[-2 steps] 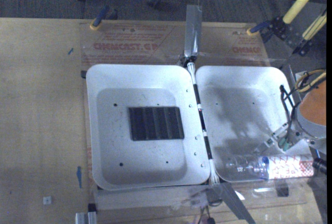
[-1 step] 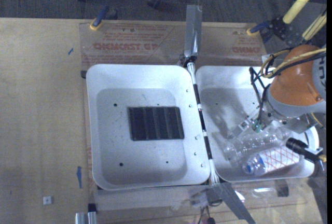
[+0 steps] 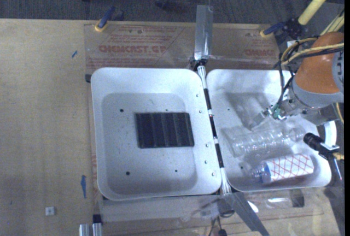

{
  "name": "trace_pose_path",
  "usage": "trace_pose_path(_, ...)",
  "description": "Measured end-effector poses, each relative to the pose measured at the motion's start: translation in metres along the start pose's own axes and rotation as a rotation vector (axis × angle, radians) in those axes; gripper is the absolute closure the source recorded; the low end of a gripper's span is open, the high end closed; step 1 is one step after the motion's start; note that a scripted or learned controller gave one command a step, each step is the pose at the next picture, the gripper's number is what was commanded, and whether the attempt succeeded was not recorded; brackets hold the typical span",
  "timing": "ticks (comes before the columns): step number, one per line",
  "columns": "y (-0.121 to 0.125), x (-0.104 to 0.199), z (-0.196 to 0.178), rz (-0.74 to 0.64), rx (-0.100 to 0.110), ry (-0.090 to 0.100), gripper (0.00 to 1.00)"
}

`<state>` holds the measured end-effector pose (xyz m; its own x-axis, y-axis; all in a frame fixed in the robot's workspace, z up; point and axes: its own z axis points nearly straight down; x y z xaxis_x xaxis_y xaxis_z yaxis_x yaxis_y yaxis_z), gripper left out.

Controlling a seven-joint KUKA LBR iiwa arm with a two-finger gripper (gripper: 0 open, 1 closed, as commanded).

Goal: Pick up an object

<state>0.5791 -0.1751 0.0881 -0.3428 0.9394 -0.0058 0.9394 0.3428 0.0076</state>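
In the left bin (image 3: 104,120) a black ridged rectangular tray (image 3: 164,130) lies flat near the middle. The right bin (image 3: 219,84) holds a clear plastic bottle (image 3: 262,139) lying on its side. In front of it lies a second bottle with a red-and-white checked label (image 3: 290,166) and a blue cap (image 3: 261,175). A crumpled clear plastic piece (image 3: 245,105) rests toward the back of that bin. My gripper (image 3: 270,114) hangs low over the right bin, just above the clear bottle's far side, under the orange wrist band (image 3: 320,71).
A metal divider post (image 3: 203,33) stands behind the seam between the two bins. Cables (image 3: 295,49) loop beside the arm at the right. Blue clamps (image 3: 106,19) hold the board at the back edge. Wooden bench top stretches to the left.
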Motion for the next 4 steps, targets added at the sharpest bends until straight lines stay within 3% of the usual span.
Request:
trace_pose_path(1,0.080,0.006,0.001,-0.155,0.000,0.001,0.00)
trace_pose_path(2,-0.034,0.035,-0.048,-0.032,0.002,0.002,0.00)
trace_pose_path(3,-0.047,0.033,-0.001,-0.105,-0.003,0.001,0.00)
trace_pose_path(4,0.050,0.024,-0.013,-0.006,0.004,0.003,0.00)
